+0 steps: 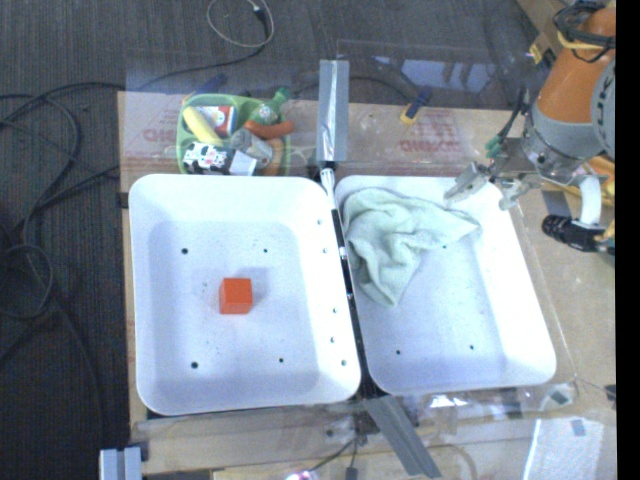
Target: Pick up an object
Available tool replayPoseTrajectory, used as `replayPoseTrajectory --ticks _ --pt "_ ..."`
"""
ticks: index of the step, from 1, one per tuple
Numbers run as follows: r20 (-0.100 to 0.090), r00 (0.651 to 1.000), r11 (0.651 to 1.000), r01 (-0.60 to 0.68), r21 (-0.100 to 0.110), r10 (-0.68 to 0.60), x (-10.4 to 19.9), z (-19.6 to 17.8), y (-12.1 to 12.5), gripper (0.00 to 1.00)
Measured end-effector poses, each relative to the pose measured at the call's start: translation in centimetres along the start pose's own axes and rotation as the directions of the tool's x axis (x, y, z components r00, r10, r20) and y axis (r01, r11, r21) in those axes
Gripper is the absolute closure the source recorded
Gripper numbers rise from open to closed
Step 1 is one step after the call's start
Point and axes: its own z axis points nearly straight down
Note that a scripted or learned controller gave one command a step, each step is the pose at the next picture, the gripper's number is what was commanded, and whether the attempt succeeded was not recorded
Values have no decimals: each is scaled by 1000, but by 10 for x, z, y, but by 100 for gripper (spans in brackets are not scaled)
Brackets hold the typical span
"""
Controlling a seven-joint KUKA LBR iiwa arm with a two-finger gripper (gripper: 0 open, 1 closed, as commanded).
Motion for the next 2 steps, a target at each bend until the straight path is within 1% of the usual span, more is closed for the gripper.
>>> replayPoseTrajectory --ticks 1,2 --pt "3 999 999 -36 -1 36 -7 -56 -19 0" --pt "5 996 996 -93 -6 93 64 106 10 0"
